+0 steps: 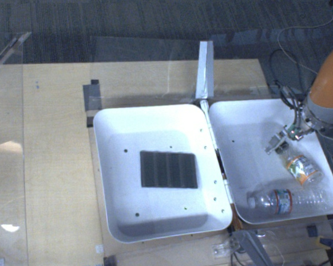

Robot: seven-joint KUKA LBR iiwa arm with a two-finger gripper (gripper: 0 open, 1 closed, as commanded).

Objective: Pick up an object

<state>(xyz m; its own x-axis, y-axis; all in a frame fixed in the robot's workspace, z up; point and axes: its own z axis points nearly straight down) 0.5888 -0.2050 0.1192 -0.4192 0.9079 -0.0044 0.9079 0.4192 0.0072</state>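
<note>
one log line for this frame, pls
tool low in right bin, above small can | nothing seen held | clear bottle lying by near wall | dark grille in left bin

The grey arm came in from the right side of the picture, with its orange band [330, 82] big and round at the edge. Below the band the wrist got thin and pointed down and to the left. The gripper [277, 144] hung over the right bin [234, 115] — near the middle of it, a bit toward the far right corner. Its small metal fingers were too tiny and blurry to read.
</note>
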